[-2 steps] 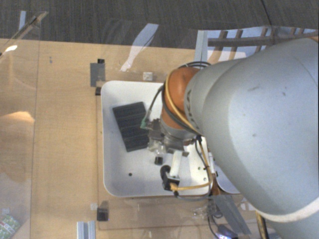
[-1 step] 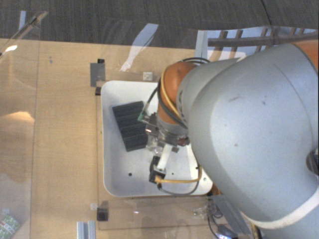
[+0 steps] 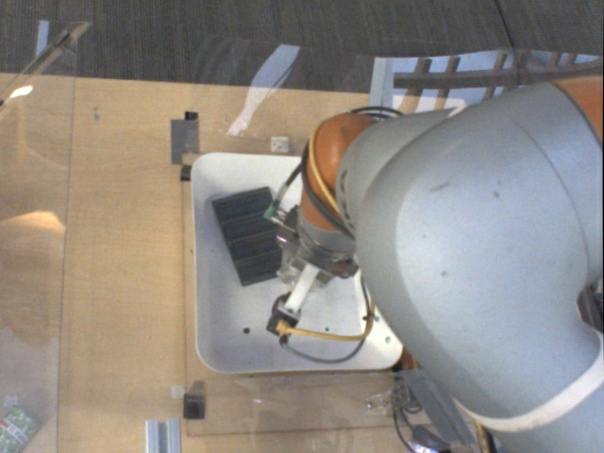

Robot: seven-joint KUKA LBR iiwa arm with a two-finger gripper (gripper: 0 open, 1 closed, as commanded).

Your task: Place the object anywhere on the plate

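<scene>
One dark ribbed slab [image 3: 247,236] lies askew in the far-left part of the white bin [image 3: 212,333], its right edge just beside the gripper [image 3: 298,257]. The arm [image 3: 472,253] hangs low there, likely to reach it. You cannot tell whether the gripper is spread or closed, because the wrist hides it. Pale wooden bench [image 3: 113,253] surrounds the bin, with dark carpet [image 3: 236,8] beyond.

Looks like a robotics lab or test cell rather than a home. Shows a pale wooden bench [image 3: 113,281] spreading left of the gripper [image 3: 300,253], a shallow white bin [image 3: 212,338] directly beneath it with a small dark bracket [image 3: 186,140] at one corner, and grey office carpet [image 3: 189,17] beyond the bench's far edge.
</scene>
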